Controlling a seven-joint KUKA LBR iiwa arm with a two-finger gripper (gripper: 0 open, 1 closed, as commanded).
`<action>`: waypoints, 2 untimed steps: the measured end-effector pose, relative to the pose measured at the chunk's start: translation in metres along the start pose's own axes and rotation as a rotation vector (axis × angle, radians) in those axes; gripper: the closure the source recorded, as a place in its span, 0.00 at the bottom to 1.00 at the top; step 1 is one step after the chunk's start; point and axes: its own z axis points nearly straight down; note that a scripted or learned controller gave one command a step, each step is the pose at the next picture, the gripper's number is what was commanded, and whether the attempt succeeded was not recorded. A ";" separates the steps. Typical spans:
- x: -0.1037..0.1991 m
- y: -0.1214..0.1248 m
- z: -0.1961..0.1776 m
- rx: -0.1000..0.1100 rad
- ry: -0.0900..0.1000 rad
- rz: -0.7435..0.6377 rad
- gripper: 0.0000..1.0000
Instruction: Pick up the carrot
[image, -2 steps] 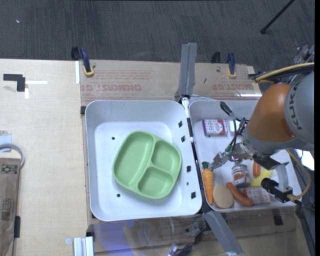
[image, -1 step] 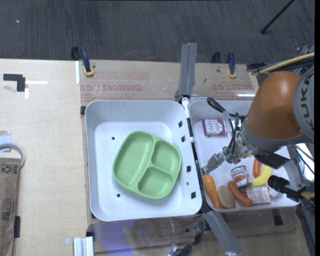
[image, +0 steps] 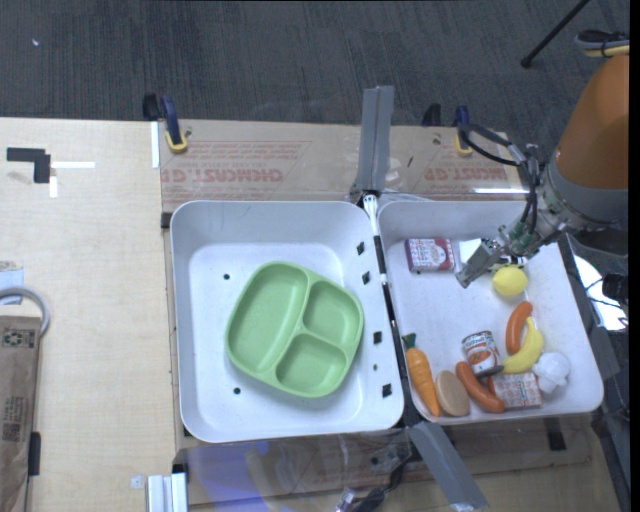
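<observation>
The carrot (image: 421, 380) lies untouched at the lower-left corner of the right bin (image: 590, 340), just beside the bread slice; the gripper (image: 492, 257), fingers spread and holding nothing, hovers well apart toward that bin's top, so reach, descent and grasp all remain.

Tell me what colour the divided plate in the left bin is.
Light green. The divided plate shows plainly in the camera view.

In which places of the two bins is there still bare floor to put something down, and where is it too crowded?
Left bin: bare floor all around the green plate, widest along the top wall. Right bin: a free patch mid-left, between the red-white packet and the carrot. The lower right corner is crowded; the end effector hangs by the lemon.
</observation>
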 end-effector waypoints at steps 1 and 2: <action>0.082 -0.006 0.066 0.002 0.003 -0.122 0.00; 0.090 -0.026 0.081 0.000 0.002 -0.272 0.00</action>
